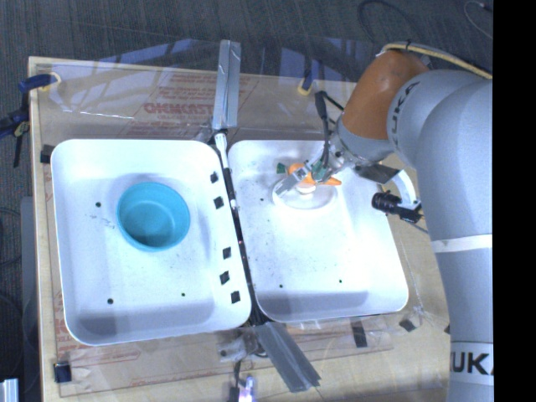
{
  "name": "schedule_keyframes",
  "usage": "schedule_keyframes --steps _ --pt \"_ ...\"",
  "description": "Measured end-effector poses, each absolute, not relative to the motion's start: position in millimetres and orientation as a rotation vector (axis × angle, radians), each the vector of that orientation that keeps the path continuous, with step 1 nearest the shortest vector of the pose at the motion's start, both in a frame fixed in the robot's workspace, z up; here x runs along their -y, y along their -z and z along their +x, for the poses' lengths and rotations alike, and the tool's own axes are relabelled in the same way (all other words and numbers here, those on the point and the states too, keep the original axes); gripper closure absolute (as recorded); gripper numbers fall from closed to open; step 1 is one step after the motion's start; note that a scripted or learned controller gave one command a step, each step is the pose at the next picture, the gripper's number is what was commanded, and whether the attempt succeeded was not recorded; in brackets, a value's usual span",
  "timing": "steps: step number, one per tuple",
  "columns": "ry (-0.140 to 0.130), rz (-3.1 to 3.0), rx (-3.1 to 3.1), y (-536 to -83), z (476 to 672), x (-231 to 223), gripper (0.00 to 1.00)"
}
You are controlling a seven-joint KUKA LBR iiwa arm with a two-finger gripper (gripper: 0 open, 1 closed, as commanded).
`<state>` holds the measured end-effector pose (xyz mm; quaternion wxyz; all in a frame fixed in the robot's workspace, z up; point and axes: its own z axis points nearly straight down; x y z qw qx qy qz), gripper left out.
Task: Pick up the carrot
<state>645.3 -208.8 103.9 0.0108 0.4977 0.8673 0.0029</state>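
Dark carpet framed the wooden tabletop, where 2 white bins sat side by side, a blue bowl resting in the left bin. Over in the right bin, near its far edge, lay the carrot, orange with a hint of green. And the claw was right down on it! How wide it stood, I could not tell. The carrot sat low against the bin, so the lift looked not yet made.
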Motion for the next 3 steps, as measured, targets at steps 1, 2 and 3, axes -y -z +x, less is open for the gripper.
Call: schedule_keyframes --steps 1,2,3 --pt "-0.006 1.745 -2.598 -103 661.6 212 0.0" --pt "-0.007 1.735 -2.602 -109 662.6 210 1.0" --pt "0.005 2.1 -2.341 -200 656.7 156 1.0"
